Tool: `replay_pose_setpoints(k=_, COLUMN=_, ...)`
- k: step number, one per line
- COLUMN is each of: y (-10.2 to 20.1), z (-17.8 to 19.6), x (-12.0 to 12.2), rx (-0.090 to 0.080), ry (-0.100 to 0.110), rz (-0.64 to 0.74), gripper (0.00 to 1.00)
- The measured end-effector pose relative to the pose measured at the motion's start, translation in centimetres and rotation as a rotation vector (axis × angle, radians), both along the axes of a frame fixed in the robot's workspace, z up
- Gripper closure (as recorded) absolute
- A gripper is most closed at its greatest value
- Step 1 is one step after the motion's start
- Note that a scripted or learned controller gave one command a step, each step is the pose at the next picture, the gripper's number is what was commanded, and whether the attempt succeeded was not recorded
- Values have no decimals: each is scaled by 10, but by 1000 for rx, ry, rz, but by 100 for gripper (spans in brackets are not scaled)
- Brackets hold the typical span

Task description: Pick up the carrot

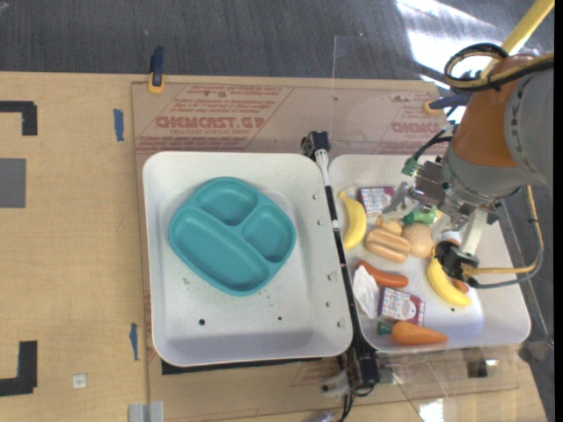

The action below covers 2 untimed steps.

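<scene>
Lying at the near edge of the right bin (pixel 517 319), carrot (pixel 416 332) untouched. Gripper (pixel 428 207) hovering well apart above the hot dog (pixel 388 243); grip state — cannot tell.

Dark grey carpeted floor (pixel 220 16) beyond a tan wooden bench (pixel 70 262); a patch of sunlight (pixel 457 11) at upper right.

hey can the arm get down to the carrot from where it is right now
Probably yes. The carrot lies at the near edge of the right bin, with nothing on top of it. A small card packet and a banana sit close beside it, so the gripper, now farther back, has little room.
</scene>
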State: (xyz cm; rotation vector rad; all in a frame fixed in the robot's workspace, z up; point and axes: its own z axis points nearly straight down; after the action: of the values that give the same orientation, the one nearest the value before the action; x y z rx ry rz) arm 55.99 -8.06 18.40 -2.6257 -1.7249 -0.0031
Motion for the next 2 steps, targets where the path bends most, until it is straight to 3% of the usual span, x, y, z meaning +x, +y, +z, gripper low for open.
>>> replay_pose_setpoints(k=1, y=-3, z=-2, x=-2, rx=-2, ry=5, rz=-3, gripper=0)
replay_pose_setpoints(k=2, y=-24, z=-84, x=-30, rx=4, ry=10, rz=560, gripper=0)
